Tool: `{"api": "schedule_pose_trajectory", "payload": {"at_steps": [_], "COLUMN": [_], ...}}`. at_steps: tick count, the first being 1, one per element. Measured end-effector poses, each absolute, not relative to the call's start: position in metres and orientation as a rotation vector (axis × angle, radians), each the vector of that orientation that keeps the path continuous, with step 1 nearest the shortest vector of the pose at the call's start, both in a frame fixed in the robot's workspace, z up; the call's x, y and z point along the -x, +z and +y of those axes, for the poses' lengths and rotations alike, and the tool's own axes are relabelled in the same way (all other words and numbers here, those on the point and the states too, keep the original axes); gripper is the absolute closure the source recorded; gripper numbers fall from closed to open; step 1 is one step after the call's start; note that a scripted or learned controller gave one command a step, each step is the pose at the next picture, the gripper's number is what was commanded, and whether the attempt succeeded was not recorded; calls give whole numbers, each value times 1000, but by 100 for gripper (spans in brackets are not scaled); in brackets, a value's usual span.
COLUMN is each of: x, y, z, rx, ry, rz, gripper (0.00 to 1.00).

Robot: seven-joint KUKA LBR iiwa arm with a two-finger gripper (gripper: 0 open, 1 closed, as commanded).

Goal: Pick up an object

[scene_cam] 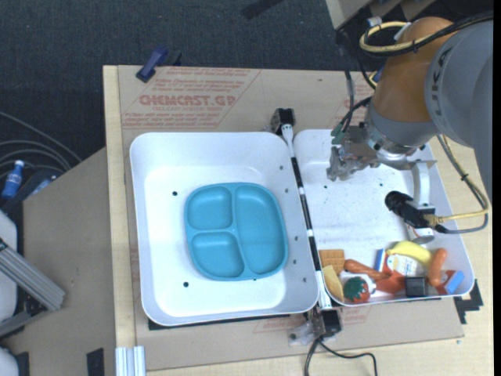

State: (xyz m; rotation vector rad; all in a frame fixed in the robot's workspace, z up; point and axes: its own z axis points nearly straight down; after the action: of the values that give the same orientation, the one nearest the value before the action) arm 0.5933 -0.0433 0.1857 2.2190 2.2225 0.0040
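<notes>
Resting in left bin point(149, 163): blue tray point(235, 231); right bin point(352, 218): toy food point(391, 271); pincer point(344, 163) state unclear.

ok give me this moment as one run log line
gripper: over right bin, far end, holding nothing | toys: piled at near end | blue tray: in left bin | pick: not yet done

We see 1 blue clip point(152, 65) on the bench point(196, 92) and black cables point(31, 143) at left.
</notes>
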Motion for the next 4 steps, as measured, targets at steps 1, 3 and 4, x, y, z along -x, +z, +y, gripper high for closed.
{"api": "schedule_pose_trajectory", "payload": {"at_steps": [1,3,4], "x": [-612,-610,-626], "y": [248,265,261], "z": [-113,-93,-99], "rx": [-2220,-2219,-2219], "ry": [0,0,1], "rz": [2220,2220,2220], "gripper": [100,100,100]}}
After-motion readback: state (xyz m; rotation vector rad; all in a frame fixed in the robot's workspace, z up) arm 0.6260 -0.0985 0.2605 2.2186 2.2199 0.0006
